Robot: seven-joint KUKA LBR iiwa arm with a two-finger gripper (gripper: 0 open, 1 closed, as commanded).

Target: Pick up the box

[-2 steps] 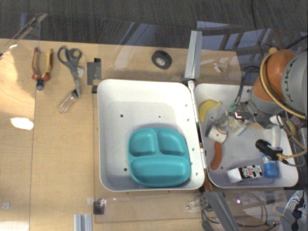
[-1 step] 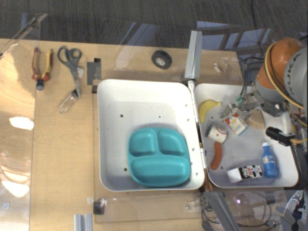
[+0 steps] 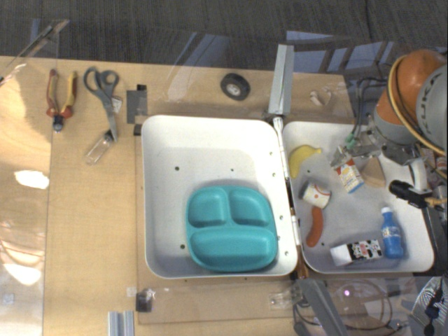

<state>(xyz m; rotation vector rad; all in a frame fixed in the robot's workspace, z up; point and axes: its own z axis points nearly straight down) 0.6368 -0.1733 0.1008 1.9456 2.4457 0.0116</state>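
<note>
We see a smooth, matt teal plastic tray (image 3: 232, 229) in a glossy white plastic bin (image 3: 210, 135). The bench (image 3: 91, 222) looks like pale wood under a shiny clear sheet. The scissors (image 3: 106, 96) have metal blades.

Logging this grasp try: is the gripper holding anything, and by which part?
Cannot be told. The gripper sits right at the top end of the box in the right bin, but a hold between its fingertips is too small to make out.
</note>
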